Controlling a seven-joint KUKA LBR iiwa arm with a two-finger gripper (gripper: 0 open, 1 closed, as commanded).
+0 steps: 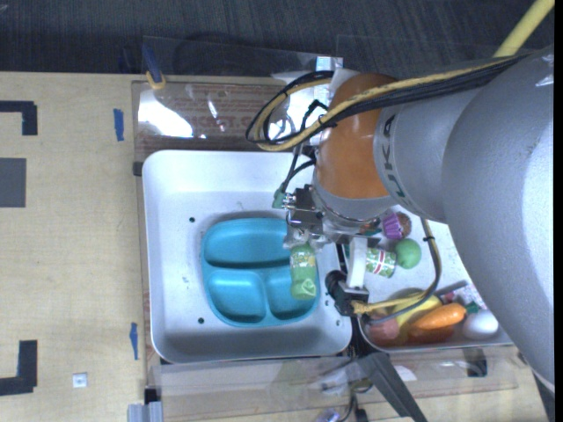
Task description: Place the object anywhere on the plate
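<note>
On the wooden bench [70, 236], the claw [302, 251] grips a green bottle [303, 274] over the blue plate [251, 271], which sits in a white bin [171, 236], dark carpet [264, 7] beyond.

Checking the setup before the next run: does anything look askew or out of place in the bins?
Nothing is spilled or visibly damaged. A small green bottle overlaps the right rim of the blue divided plate below the gripper. Toy foods, including a carrot, crowd the right bin.

Green bottle [303, 272] in hand [302, 251] over blue plate [242, 271]
</note>
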